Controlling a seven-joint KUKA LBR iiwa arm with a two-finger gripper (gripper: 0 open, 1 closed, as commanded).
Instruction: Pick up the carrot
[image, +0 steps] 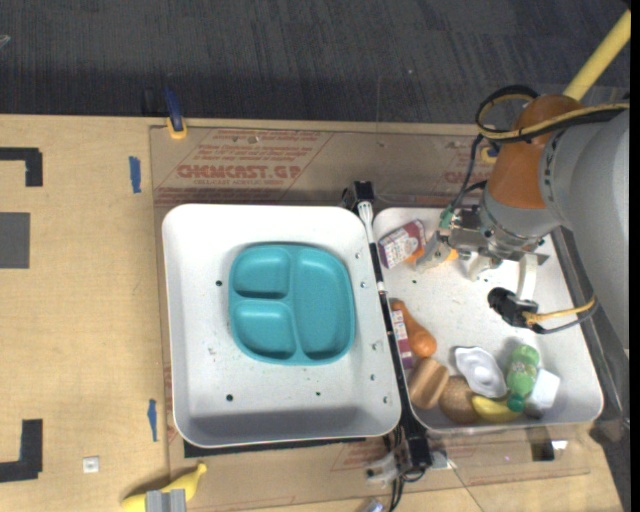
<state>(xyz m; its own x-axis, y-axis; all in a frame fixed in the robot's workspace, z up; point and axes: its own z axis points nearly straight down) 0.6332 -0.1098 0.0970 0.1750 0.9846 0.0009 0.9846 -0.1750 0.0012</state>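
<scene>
carrot (415, 335): lower end hidden by bin divider | end effector (462, 250): fingers unclear | arm (590, 170): cropped right

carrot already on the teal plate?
No. The orange carrot lies in the right white bin, by its left wall; the teal divided plate sits in the left white bin.

- I see a dark grey carpeted floor (300, 50) along the top.
- My bench is tan cardboard (80, 300), with black tape marks (28, 165) and 2 blue clips (134, 173).
</scene>
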